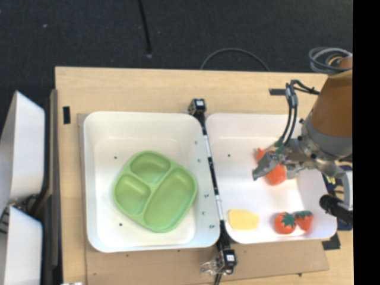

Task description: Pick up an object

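Note:
My gripper [276, 170] is low in the right bin [237, 135], over its middle right part. It stands open, with a grey finger [261, 171] on the left of a small orange object [275, 176] and the other finger on its right. The orange object lies on the bin floor between them, partly hidden by the gripper. A second orange-red bit [260, 154] shows just up and left of the gripper. The arm's orange band [335, 103] rises at the right.
A yellow lemon-like piece [243, 219] lies at the right bin's front left. Two red strawberry-like toys [285, 222] [304, 219] lie at its front right. A green divided plate [155, 190] sits in the left bin [95, 159]. A black cable [291, 114] hangs by the wrist.

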Robot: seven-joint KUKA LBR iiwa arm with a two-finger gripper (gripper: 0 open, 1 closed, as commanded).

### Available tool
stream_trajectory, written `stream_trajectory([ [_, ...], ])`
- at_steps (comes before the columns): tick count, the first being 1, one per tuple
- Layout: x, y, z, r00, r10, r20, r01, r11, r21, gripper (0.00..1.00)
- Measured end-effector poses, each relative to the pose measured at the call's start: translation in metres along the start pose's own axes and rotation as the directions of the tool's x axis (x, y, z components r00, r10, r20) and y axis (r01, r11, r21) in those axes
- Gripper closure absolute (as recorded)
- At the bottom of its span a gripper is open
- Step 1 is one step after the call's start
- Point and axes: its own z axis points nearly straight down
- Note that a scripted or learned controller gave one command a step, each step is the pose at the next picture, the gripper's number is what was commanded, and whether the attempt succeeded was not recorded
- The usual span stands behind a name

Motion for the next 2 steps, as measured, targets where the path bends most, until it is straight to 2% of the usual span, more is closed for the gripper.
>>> stream_trajectory([
  [1, 0.0, 0.002, -0.005, 1.0, -0.003, 0.002, 0.003, 1.0, -0.011, 0.0],
  [2, -0.004, -0.005, 0.041, 1.0, 0.002, 0.003, -0.002, 1.0, -0.007, 0.0],
])
